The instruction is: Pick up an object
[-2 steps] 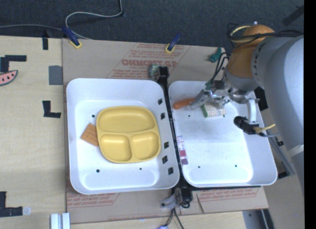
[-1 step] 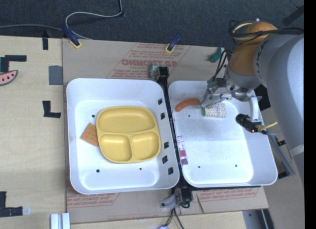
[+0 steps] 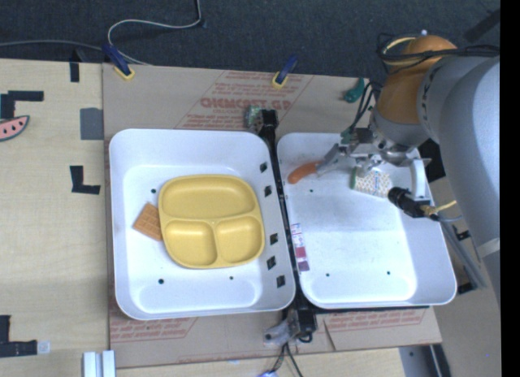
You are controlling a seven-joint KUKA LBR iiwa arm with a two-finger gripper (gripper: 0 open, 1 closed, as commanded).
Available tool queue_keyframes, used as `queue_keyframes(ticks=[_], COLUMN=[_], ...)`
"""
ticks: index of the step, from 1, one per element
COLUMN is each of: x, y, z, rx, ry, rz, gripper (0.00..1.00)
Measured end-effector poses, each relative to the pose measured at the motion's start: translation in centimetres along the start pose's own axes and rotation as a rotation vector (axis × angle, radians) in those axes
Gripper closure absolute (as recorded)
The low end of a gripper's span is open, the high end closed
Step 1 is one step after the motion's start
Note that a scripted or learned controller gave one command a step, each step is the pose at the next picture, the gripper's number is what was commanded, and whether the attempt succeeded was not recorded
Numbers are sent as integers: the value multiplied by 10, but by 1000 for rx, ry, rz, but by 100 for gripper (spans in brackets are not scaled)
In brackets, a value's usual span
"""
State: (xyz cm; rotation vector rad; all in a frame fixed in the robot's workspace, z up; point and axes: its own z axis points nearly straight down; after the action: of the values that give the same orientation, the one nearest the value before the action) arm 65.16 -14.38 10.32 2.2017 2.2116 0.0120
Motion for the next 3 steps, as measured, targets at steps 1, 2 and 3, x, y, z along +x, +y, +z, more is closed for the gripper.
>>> queue_keyframes(ticks=[1,2,3], x=[32,34,29], y=[14,14,12], z=[17,9,9], rx=[34,35,42], ry=[0,2,-7], rz=[4,3,5], gripper=[0,100,0])
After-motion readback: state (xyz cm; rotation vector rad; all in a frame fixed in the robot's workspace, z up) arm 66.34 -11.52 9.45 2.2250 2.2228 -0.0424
